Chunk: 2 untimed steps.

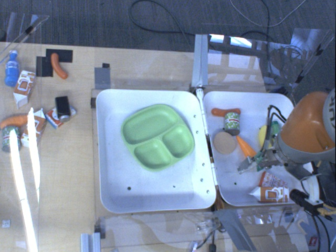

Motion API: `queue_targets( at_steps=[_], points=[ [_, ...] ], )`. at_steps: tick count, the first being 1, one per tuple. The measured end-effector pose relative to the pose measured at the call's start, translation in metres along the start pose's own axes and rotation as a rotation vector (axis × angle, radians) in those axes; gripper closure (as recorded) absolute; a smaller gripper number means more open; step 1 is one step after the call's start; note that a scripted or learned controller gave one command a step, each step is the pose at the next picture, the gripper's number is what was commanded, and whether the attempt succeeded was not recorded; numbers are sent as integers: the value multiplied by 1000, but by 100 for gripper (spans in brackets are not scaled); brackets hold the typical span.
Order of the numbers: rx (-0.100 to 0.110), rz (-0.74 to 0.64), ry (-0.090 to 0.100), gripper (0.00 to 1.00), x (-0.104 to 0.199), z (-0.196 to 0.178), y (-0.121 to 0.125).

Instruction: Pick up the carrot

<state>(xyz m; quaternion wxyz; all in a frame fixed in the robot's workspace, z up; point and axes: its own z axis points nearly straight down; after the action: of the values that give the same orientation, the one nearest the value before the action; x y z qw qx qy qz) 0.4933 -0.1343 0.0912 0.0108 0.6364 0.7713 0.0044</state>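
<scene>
the carrot [245, 146] lies in the right bin [231, 193], near its middle, slanting from far-left to near-right, thicker end toward the round tan disc [225, 143] it touches or nearly touches. it looks like a small toy carrot, probably hard plastic: light, stiff, smooth and tapered, so likely to squirt out of a pinch near the tip. the better hold, by my judgement, is across the thicker half, fingers set square to its long axis, though the disc sits close on that side and leaves little room.

just beyond it, on the far side, stands a small can [232, 122] with a green label, and beyond that lies a red-orange sausage-like piece [226, 111]. to the right is a yellow fruit-like piece [262, 135], partly hidden by cables. a small carton [272, 191] with orange print lies at the near edge of the bin.

the gripper [255, 163] hangs just near-right of the carrot's thin end, its two fingers spread apart and nothing between them; one fingertip points left toward the bin floor. the carrot is not yet taken.

the left bin [110, 193] holds a green divided plate [157, 135]. on the bench to the far left lie scattered items, among them a blue bottle [11, 69].
</scene>
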Motion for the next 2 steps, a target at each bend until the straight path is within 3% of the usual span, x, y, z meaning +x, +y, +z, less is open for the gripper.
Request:
queue_targets(
  at_steps=[1,2],
  points=[
    [16,51,9,0,-21,-77,-7],
    [10,-221,9,0,-1,4,65]
  ],
)
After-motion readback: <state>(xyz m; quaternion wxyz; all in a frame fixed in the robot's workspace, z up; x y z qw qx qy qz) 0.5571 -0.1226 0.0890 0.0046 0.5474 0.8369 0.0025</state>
